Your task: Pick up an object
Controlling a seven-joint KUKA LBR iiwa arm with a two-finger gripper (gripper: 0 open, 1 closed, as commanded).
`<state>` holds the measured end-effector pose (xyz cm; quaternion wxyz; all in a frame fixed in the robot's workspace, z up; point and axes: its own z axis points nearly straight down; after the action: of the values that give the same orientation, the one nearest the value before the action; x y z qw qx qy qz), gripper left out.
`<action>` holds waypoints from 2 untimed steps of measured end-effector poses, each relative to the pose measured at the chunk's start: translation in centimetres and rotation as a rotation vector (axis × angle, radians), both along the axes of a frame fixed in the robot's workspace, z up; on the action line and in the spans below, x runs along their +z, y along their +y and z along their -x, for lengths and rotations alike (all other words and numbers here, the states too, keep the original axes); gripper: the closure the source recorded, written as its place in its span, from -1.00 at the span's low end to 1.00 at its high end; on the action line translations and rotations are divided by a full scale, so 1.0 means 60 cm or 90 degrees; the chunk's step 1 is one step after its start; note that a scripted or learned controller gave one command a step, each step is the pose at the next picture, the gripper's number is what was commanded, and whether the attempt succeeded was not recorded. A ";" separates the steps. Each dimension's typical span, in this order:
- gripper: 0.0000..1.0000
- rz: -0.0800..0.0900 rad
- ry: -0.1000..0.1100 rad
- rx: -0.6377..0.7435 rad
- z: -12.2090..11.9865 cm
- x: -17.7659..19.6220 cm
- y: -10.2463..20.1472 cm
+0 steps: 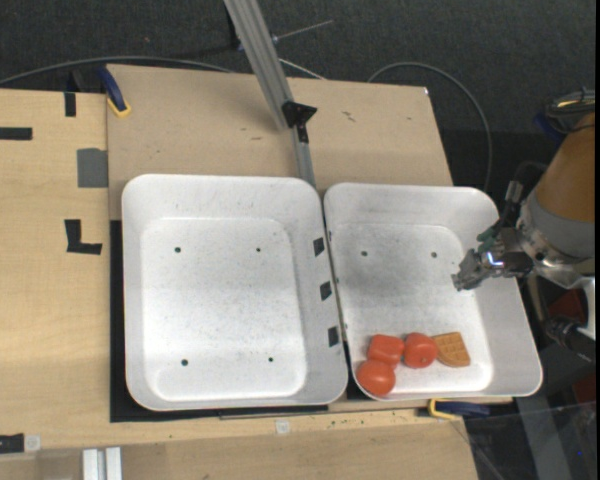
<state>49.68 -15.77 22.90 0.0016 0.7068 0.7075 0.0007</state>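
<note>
Targets: three red tomato-like pieces in the right bin, clustered at its near edge. Tomato A upper left, tomato B just beside it on the right, tomato C below A, at the bin's near-left corner. A, B, C look to be touching or nearly so. An orange cracker-like piece lies just right of B, flat on the floor.

Left bin: white, speckled, beside the right one w/ a divider strip between.

Gripper sits over the right bin's right side, near the rim, well apart from the cluster and farther from the camera than it. Nothing seen between its tips. How far open: can't tell, too small and dark at this res. Arm enters from the right, orange band visible.

Step (judgement): approach phase, no grasp yet. Next move calls for translating toward the near edge, then descent onto one item. Cracker or B looks most reachable; C is crowded by the bin wall, risk of finger collision. Tight cluster means neighbours may get pushed.
</note>
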 end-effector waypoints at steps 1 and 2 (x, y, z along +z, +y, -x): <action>1.00 0.000 -0.001 0.000 -0.002 0.088 0.000; 1.00 -0.001 0.003 0.003 -0.029 0.079 0.080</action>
<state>51.41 -10.96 27.64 -0.0007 0.7051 0.7091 -0.0002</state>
